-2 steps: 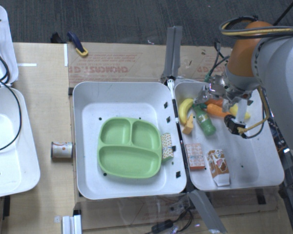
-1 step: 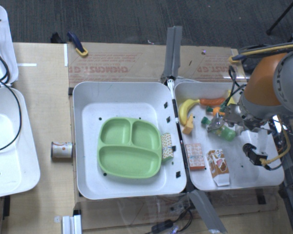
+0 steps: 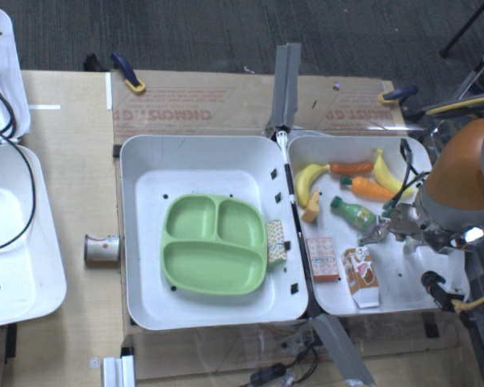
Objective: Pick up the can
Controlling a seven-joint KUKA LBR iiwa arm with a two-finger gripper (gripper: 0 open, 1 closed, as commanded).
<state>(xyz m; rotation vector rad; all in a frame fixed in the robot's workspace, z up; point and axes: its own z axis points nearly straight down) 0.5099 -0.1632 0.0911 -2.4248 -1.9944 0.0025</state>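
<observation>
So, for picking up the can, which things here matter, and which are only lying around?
For the job:
- can, lying on the bench left of the left bin
- end effector, over the right bin

Lying about:
- green plate in the left bin
- bananas, carrot, green bottle, two small cartons in the right bin

Grey arm (image 3: 460,184) from right, hand (image 3: 381,230) low.
</observation>
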